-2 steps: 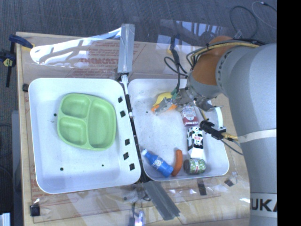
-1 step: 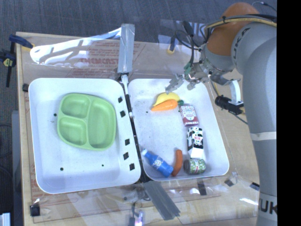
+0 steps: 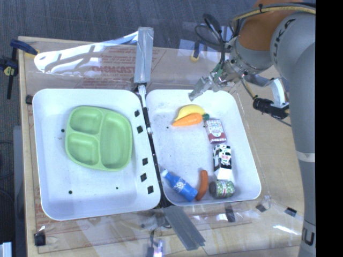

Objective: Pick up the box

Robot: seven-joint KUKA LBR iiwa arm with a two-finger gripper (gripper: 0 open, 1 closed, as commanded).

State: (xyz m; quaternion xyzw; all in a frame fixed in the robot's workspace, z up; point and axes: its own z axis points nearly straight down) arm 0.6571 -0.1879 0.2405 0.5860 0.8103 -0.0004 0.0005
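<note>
Tan bench [image 3: 214,240] bears two white bins [image 3: 48,197].

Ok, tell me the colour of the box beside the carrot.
The box is red with a white label, clearest in the camera view.

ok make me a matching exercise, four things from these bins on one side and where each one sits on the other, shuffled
Things:
1. green divided plate
2. red box
3. blue bottle
4. gripper

Places:
A. near edge of the right bin, beside the sausage
B. above the right bin's far rim
C. middle of the left bin
D. right bin, just right of the carrot

Pairs: 1-C, 2-D, 3-A, 4-B
</note>
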